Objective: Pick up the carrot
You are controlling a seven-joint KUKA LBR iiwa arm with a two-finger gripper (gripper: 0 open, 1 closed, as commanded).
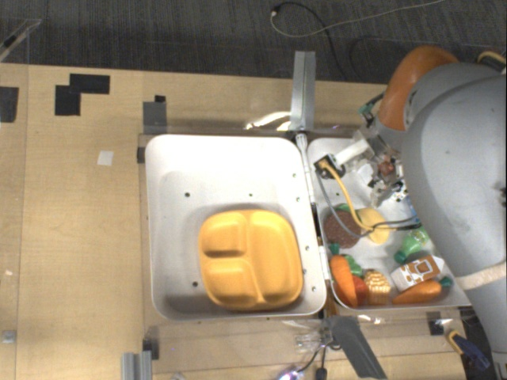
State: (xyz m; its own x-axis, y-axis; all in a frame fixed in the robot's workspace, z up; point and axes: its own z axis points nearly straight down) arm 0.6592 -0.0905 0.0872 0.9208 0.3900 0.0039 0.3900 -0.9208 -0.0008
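Over the right bin [317, 212], from the single overhead view, you've got the gripper [386, 182] hanging near the bin's far side, well apart from the carrot [344, 279]. You can't read the claw state from here: the wrist hardware and a yellow cable [350, 200] clutter that spot, so I cannot tell how wide it stands or whether anything sits in it.

The carrot lies at the right bin's near-left corner, just beside the divider wall, long axis running roughly toward the near edge. Looks like a moulded plastic toy, so judge it light, stiff and a bit slick. Take it across the thick middle, jaws square to its length; the wall side leaves little finger room.

Count in the right bin, best effort since the arm covers part of it:
- one carrot
- one second orange piece [417, 292] at the near-right, possibly another toy vegetable, don't confuse it
- one brown disc [342, 226]
- one corn-like piece [377, 281] touching the carrot's right side
- one green item [412, 245]
- one small printed carton [419, 270]

Left of that bin: one white bin [170, 172] holding one yellow divided tray [250, 257].
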